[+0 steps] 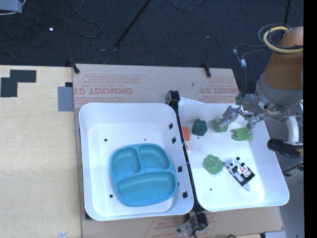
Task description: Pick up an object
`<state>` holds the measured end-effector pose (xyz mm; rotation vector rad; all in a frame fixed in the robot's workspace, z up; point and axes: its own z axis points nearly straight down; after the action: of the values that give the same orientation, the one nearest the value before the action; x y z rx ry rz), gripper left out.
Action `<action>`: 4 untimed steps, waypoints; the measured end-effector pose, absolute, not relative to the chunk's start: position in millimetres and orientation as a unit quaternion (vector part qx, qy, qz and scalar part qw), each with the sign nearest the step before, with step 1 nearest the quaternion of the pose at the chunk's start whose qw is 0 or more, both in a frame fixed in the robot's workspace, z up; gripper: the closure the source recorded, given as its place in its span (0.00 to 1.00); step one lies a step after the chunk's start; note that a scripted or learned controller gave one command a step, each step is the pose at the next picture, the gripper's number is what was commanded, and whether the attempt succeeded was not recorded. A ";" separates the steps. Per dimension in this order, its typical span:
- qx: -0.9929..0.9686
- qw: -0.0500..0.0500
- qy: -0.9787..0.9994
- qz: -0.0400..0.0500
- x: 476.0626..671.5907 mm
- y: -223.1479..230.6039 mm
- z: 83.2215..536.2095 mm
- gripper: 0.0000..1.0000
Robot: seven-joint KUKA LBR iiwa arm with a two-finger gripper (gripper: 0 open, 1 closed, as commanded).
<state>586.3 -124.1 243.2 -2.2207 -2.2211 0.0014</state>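
I am hanging my claw (237, 117) over the far part of the right bin (270, 195), wrist tilted in from the right. I cannot tell from this view how the claw is set; the tip blurs into the toys under it.

Nearest the claw: a small pale green piece (220, 125) is lying right at the tip, maybe touching it, but I cannot say it is between anything. Just to the right of the tip a light green leafy toy (242, 134) is lying flat on the bin floor. To the left of the tip, near, a dark teal lump (199, 127) is sitting.

Further toward the camera: a green crumpled toy (213, 164), and beside it a black-and-white patterned block (240, 171), both well clear of me.

Farthest, across the divider: the left bin (91, 148) is holding a blue divided plate (143, 174). A small orange strip (185, 134) is lying by the divider.

Progress, as I judge it: the approach is done, nothing is lifted. Remaining: settle on the pale green piece, grip, raise.
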 end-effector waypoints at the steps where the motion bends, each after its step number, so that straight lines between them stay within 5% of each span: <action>1: -0.707 0.003 -0.707 0.002 591.7 -117.7 182.5 0.00; 3: -0.708 0.003 -0.706 0.002 586.2 -107.3 84.9 0.00; 4: -0.710 0.002 -0.704 0.002 586.6 -108.9 97.3 1.00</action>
<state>586.6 -108.9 97.3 -2.2262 -2.2097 0.0051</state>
